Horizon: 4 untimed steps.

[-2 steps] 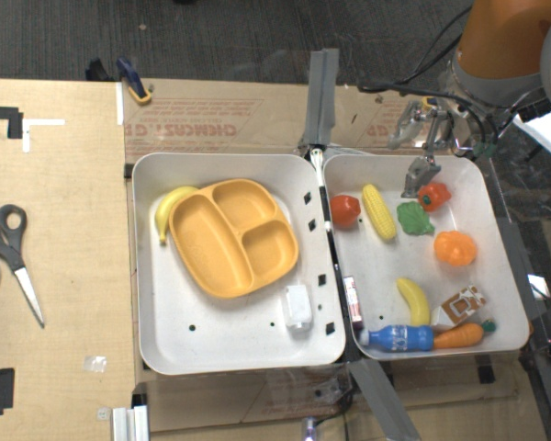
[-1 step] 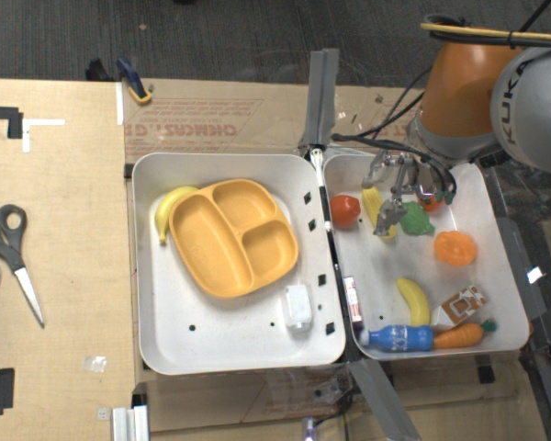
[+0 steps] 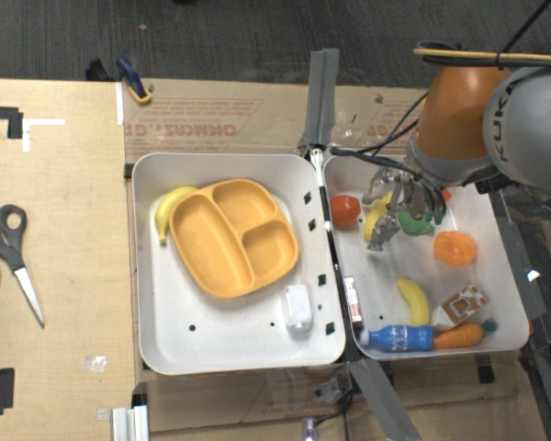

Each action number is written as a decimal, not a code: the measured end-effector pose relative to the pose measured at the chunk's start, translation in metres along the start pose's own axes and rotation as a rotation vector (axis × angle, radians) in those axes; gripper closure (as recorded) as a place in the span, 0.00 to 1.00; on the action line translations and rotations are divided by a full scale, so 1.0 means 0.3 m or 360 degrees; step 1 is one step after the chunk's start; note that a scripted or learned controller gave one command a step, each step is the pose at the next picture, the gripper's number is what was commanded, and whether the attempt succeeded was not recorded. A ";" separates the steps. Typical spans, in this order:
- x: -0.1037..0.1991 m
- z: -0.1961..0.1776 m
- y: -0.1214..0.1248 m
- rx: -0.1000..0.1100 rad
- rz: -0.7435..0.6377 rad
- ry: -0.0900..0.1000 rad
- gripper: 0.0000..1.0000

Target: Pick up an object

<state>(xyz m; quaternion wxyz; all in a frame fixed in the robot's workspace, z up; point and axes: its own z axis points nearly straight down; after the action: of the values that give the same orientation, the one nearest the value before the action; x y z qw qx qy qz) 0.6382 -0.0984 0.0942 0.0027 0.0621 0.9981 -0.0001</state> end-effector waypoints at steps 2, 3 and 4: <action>0.002 -0.352 -0.284 0.0002 -0.0076 0.0000 1.00; 0.218 0.003 -0.442 0.0001 0.0182 0.0002 1.00; 0.218 0.003 -0.441 0.0001 0.0182 0.0002 0.00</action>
<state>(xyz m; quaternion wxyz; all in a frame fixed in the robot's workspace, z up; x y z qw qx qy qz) 0.5570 -0.2217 0.0931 0.0021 0.1191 0.9929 -0.0003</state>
